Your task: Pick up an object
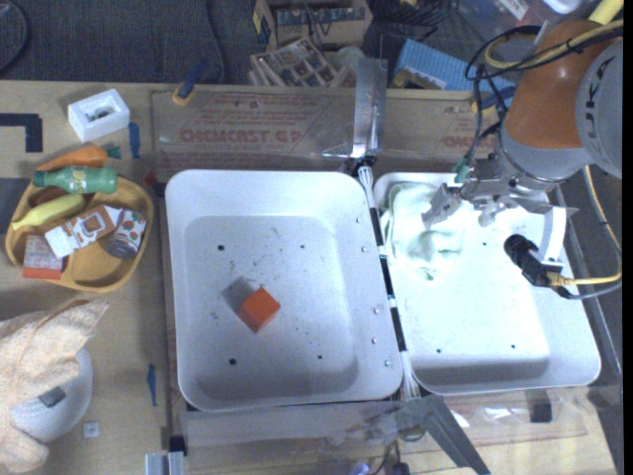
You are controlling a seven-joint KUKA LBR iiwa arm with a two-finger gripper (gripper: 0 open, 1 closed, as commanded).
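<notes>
Where the floor of the left bin point(188, 206) dips toward its near side, one orange cube point(261, 308) lies alone, with a small grey patch just beside it on its far-left side. That cube is the single loose object in this bin; a few dark specks dot the white floor around it. There are two white bins in all, side by side and touching along their shared rim. The right bin point(495, 349) holds a pale, crumpled, light-green thing point(420, 228) at its far-left corner. Above that corner hangs the one gripper point(463, 206), well apart from the cube and over the other bin. I cannot tell whether its pincer is released or clenched, since the metal parts blur together from above, and nothing can be made out in its grasp. A black cable fitting point(526, 255) sticks out to its right. Behind it rises the arm point(559, 87), with its orange band. Left of the bins, one tan bowl point(99, 270) holds several toy foods, one green bottle point(77, 179) among them. Farther off sits one small white box point(99, 114).
</notes>
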